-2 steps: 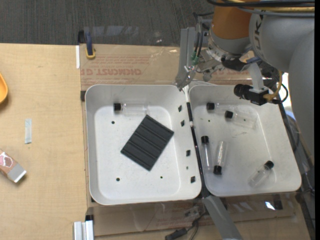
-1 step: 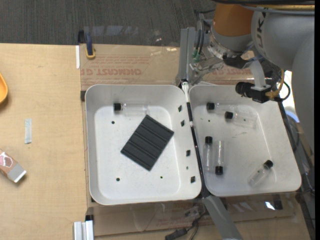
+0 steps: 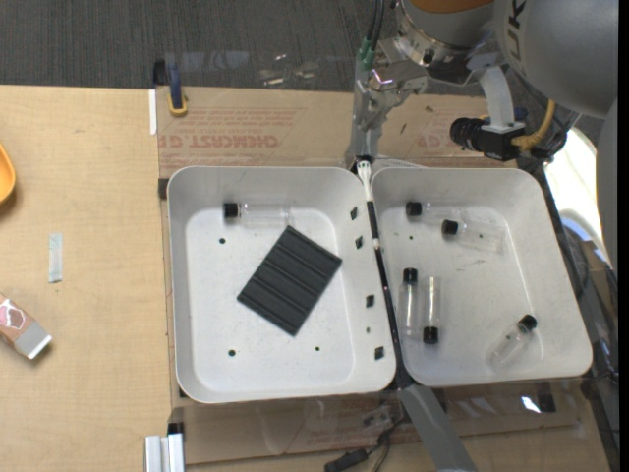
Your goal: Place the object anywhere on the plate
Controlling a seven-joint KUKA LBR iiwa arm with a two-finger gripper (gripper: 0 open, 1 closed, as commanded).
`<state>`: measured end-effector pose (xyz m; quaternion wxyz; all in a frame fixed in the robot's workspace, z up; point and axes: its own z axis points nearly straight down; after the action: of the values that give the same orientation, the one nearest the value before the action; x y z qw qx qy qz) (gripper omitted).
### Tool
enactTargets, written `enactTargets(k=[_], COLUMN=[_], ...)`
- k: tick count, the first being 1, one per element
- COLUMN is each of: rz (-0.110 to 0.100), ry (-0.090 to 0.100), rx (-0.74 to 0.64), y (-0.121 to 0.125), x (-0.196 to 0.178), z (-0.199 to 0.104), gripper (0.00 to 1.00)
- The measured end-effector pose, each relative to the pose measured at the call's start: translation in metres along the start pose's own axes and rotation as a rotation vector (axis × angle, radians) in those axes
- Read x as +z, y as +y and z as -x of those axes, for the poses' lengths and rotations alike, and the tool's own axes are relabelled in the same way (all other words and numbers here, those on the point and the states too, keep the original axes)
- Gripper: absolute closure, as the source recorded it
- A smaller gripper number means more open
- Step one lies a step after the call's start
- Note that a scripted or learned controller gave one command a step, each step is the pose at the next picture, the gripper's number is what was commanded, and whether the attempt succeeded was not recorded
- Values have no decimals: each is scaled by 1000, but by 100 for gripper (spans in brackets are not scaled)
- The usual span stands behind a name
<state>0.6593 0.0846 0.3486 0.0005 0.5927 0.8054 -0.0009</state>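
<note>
A black ribbed plate (image 3: 290, 279) lies tilted in the middle of the left bin (image 3: 187, 293). One clear vial with a black cap (image 3: 254, 211) rests in that bin behind the plate, not touching it. Several more clear black-capped vials lie in the right bin (image 3: 560, 264): one near the back (image 3: 462, 229), a pair side by side in the middle (image 3: 421, 305), and one at the front right (image 3: 515, 338). My gripper (image 3: 364, 150) hangs over the back rim where the two bins meet, above and apart from all the vials. Nothing shows in its grasp.
The divider between the bins (image 3: 375, 264) carries small black clips. Cardboard (image 3: 256, 131) lies behind the bins with a blue clamp (image 3: 175, 94) at its left. On the wooden bench to the left sit a small grey strip (image 3: 55, 259) and an eraser-like block (image 3: 24, 328).
</note>
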Motion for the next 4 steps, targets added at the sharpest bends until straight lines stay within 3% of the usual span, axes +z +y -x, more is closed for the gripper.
enactTargets(k=[1,4], rz=[-1,-3], ry=[0,-7], rx=[-155,-156], y=[12,15], x=[-93,-116], z=[-37,-36], gripper=[100,100])
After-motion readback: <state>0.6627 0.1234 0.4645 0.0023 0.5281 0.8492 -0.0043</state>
